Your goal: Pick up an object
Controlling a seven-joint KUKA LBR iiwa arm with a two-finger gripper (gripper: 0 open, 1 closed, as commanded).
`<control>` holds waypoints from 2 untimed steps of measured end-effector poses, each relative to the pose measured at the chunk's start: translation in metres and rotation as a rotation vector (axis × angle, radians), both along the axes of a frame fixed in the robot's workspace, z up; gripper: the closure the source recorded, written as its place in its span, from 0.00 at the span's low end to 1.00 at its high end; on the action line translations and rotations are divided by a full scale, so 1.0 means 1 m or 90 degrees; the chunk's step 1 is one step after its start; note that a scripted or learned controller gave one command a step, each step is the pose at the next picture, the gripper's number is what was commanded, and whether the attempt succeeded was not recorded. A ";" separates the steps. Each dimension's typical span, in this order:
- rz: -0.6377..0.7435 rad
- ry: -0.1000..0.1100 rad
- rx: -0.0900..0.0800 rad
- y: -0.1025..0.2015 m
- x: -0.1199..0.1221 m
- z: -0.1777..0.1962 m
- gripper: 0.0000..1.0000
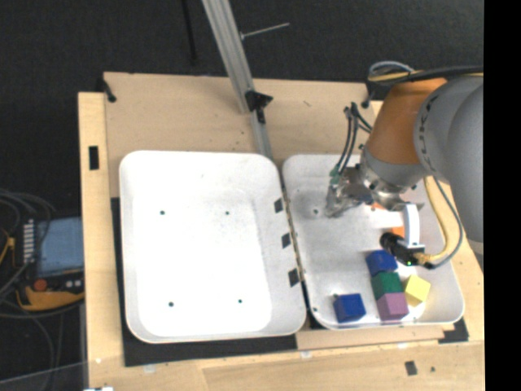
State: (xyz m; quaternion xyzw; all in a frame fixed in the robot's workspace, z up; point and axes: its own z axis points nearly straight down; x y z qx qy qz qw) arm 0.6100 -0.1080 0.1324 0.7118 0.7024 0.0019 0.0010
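Two shallow white bins sit side by side on the worktop (163, 112). The left bin (203, 243) holds nothing that shows besides a few dark specks on its floor. The right bin (326, 243) holds a cluster of blocks at its near right corner: a blue block (349, 307) apart from the rest, another blue block (380, 262), a green block (387, 283), a purple block (393, 305) and a yellow block (418, 288), these four packed close together. The jaws (335, 204) hang over the bin's bare upper part, well apart from all the blocks, nothing between them; whether they are spread or closed cannot be told. The arm's wrist hides the bin's far right part, and a small orange thing (393, 236) beside it is too obscured to identify.
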 end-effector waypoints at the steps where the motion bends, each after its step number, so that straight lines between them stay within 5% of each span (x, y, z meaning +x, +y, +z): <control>1: 0.012 -0.002 -0.001 0.005 0.003 0.063 1.00; 2: 0.010 0.001 -0.001 0.005 0.004 0.073 1.00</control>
